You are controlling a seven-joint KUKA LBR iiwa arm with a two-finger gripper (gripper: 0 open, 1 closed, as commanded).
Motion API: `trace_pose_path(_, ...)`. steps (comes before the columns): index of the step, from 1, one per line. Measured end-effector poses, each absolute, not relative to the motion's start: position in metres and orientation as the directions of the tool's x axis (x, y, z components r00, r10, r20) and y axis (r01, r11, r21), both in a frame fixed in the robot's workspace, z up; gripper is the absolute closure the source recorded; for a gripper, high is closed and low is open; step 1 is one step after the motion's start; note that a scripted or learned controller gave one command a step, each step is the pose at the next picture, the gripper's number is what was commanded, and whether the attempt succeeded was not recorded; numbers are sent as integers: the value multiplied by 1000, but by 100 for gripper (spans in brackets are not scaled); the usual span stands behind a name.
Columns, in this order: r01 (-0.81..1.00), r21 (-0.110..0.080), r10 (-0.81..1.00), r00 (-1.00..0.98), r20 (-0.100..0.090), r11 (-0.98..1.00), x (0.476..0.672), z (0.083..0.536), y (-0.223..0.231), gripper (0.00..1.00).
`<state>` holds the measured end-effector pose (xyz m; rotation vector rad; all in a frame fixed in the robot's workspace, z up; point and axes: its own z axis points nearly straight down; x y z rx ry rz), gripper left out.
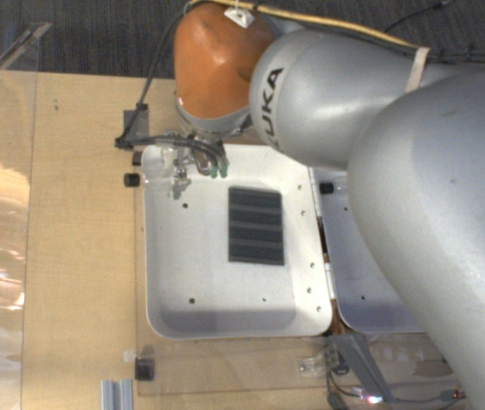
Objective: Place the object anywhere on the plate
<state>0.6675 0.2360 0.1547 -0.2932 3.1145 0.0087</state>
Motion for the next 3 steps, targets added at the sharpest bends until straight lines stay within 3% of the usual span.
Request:
trace_pose_path(1, -636, -2, -636, -771, -15, 771, 670, 220, 237, 100)
trace_pose_path(2, -513, 1, -513, -858, -12, 858, 670, 203, 231, 100)
trace_pose_path(3, 115, 6, 115, -993, -10, 993, 670, 154, 236, 100)
